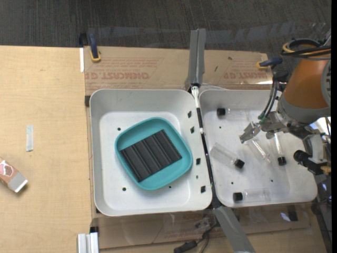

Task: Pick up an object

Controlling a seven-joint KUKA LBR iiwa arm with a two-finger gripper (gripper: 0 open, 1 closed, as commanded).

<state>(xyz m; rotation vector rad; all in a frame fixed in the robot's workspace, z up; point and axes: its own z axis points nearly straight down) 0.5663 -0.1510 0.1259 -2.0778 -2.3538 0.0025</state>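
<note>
Camera view: end effector [251, 133], fingers spread, hangs above clear tube [259, 149] in right bin [310, 194].

cardboard sheet [174, 70], blue clamps [93, 49], small packet [11, 175]

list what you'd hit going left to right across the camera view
eraser → small strip → left bin → teal tray → right bin → gripper → arm
</note>
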